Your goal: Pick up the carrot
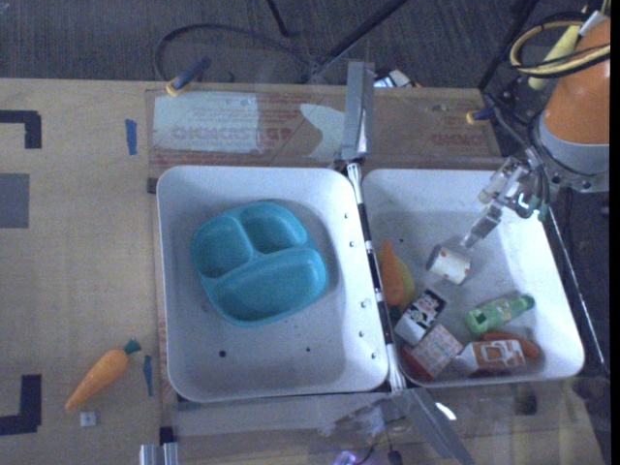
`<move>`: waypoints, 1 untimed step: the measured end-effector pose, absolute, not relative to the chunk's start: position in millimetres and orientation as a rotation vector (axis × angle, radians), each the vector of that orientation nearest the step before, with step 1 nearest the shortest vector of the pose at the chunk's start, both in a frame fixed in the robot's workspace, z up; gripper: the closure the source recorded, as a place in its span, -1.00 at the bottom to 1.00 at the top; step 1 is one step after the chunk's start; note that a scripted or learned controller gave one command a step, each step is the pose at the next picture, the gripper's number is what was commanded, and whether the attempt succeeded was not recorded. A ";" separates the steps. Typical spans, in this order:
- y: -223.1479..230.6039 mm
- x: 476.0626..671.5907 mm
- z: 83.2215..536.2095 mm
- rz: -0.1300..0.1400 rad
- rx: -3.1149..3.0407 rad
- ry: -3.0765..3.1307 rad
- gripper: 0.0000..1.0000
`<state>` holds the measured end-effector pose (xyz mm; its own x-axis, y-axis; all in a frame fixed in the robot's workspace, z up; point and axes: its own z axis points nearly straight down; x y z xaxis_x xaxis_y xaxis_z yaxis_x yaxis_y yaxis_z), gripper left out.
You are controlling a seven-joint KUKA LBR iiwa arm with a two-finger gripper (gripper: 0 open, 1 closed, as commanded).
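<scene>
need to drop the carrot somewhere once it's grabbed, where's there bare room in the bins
Left bin: bare floor in front of the blue divided plate, toward the near rim, and a strip along its right wall. Right bin: open floor at the far left corner, behind the gripper. Crowded: its near end, with the green bottle, small cartons and an orange piece.

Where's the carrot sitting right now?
The carrot lies on the bench outside both bins, at the camera view's lower left, just left of the left bin that holds the blue divided plate.
</scene>
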<state>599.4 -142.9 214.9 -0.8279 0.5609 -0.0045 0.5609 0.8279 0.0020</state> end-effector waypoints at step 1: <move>-119.8 637.4 97.5 0.003 0.442 3.105 -1.00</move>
